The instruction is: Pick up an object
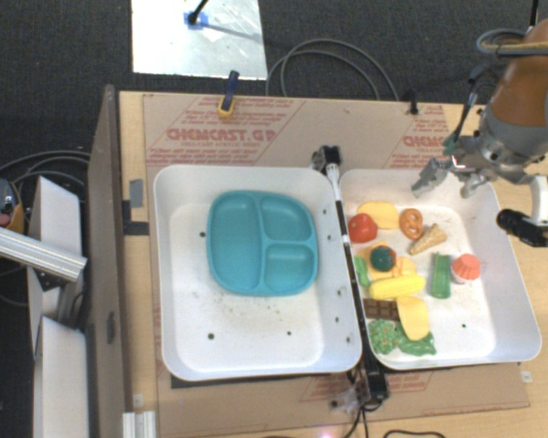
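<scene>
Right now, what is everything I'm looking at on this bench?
bins: two, white, side by side on the bench
divided plate: one, teal, in the left bin
toy foods: about a dozen, red, yellow, green, brown and orange, piled in the right bin
clamp: one, yellow and blue, at the bench's far edge
cables: several, grey, behind the bench
arm: one, grey with orange band, top right
gripper: one, above the right bin's far edge

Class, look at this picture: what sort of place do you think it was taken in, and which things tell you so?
Most likely a robotics lab test bench, not a kitchen. A grey-and-orange robot arm reaches over two white bins, the food pieces look like plastic toys, and loose cables trail across the dark floor.
</scene>
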Robot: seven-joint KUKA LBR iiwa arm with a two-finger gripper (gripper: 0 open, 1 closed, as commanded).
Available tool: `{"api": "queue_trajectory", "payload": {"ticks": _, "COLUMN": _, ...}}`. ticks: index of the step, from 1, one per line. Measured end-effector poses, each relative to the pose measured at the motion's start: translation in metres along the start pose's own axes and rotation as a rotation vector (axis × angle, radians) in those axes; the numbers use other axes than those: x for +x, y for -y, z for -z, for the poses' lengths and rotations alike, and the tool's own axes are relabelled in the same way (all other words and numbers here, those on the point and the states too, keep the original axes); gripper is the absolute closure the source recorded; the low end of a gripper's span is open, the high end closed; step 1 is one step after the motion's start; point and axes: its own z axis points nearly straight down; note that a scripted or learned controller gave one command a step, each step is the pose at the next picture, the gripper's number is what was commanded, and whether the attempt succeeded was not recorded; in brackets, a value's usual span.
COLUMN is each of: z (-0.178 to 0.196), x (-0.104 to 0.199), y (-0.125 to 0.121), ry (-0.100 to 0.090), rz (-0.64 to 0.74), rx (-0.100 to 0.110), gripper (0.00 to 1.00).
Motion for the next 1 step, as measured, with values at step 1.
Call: {"api": "queue_trajectory", "payload": {"ticks": 1, "z": -0.1133, "x": -0.0292, "y": 0.0748, "ry": -0.003, "rz": -0.007, "rx": 0.013, "gripper": 0.0}}
